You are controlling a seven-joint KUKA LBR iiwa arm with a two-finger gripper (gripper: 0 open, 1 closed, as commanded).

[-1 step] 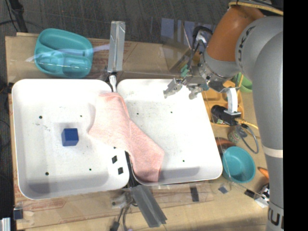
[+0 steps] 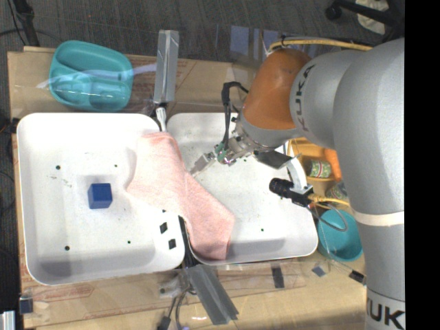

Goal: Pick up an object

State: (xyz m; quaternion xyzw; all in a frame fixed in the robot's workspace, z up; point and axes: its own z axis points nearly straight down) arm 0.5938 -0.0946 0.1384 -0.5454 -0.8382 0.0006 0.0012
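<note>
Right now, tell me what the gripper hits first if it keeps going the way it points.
Probably the pink cloth. The gripper points toward the view's lower left over the right bin, and the cloth's edge lies just beyond; height is unclear.

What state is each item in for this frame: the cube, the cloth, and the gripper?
blue cube: sitting flat in the left bin, untouched.
pink cloth: draped over the divide between the bins, mostly in the right bin.
gripper: low over the right bin, nothing visibly held.
</note>
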